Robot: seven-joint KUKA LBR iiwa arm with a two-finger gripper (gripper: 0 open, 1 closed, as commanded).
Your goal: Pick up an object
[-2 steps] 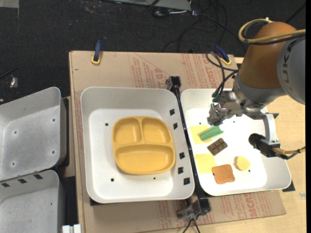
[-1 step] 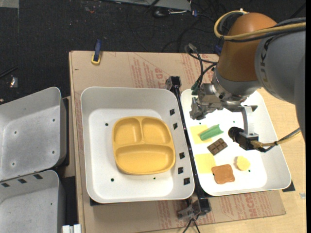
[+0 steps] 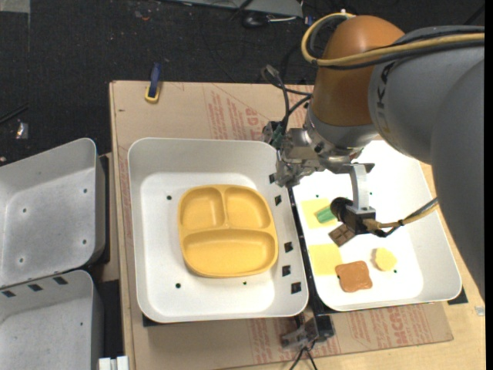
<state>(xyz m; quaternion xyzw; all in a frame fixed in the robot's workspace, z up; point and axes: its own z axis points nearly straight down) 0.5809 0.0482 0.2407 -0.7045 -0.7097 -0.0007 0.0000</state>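
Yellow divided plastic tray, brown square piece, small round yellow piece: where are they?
Yellow divided plastic tray [image 3: 228,254], camera view, large compartment.
Brown square piece [image 3: 354,276], camera view, middle.
Small round yellow piece [image 3: 384,260], camera view, middle.

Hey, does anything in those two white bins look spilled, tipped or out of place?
Nothing stands out. The yellow divided plate lies flat in the left bin; the small pieces lie inside the right bin.

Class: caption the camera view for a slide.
Arm hovers over right bin of small pieces; yellow divided plate lies in left bin.
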